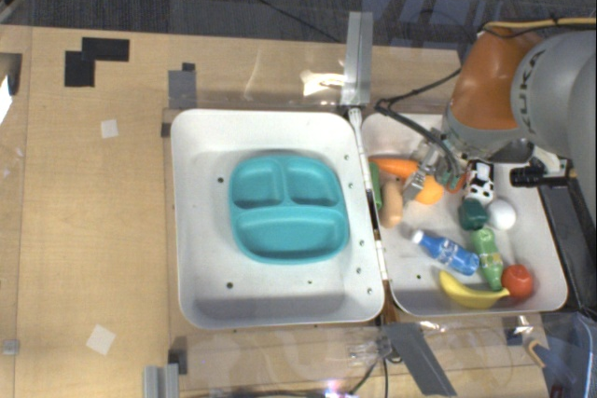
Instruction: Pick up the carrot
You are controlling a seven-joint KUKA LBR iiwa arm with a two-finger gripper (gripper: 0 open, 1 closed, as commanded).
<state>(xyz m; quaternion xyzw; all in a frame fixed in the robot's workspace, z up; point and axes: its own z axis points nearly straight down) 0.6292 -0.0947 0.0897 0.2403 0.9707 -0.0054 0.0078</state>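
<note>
Over the right bin (550, 294), the end effector (438, 171) hangs beside the carrot (394, 168); whether it is released or clenched cannot be told. Crowding orange fruit (429, 192) risks a mistaken grasp.

Partial lettering reading "KU", sideways, stands on the grey arm housing (560, 84) at the upper right of the frame; no other text is legible.

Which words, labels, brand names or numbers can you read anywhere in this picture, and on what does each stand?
"KU": partial grey letters on the arm's shell, cut off by the picture's edge.
Blue bottle: its label is too small and blurred to read.
Nothing else carries readable text.
</note>
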